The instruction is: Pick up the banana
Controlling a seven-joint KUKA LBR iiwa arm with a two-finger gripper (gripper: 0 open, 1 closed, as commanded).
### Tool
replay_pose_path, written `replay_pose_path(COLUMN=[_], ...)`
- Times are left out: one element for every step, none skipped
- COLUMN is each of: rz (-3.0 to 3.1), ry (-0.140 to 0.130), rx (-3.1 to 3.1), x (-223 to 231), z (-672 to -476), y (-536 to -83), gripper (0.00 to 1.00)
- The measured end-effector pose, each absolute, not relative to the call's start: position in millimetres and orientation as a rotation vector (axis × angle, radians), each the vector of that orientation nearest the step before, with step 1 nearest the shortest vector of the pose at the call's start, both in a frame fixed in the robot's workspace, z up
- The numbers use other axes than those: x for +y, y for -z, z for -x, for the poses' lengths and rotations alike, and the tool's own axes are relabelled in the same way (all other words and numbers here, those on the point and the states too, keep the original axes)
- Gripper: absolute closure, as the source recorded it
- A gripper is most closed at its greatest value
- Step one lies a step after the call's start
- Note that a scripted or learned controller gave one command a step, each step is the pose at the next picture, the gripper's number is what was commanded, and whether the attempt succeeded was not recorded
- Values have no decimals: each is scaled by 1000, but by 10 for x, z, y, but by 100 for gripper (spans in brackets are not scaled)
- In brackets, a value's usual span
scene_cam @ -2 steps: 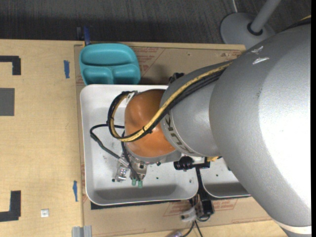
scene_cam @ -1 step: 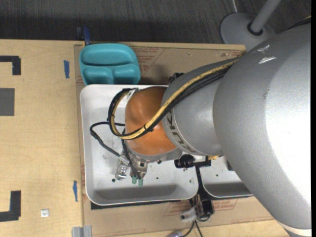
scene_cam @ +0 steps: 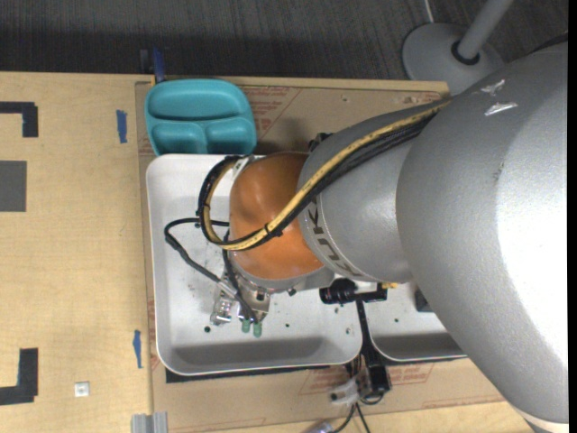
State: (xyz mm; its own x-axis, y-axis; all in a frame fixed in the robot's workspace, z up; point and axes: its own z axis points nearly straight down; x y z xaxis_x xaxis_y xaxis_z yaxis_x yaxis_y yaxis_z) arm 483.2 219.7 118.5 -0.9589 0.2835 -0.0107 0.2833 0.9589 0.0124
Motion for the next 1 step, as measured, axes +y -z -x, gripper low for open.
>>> replay_pose_path(rz=[-449], ry=[-21], rx=[3093], x=[2204], z=[-4840], y=[-1286], gripper=[100])
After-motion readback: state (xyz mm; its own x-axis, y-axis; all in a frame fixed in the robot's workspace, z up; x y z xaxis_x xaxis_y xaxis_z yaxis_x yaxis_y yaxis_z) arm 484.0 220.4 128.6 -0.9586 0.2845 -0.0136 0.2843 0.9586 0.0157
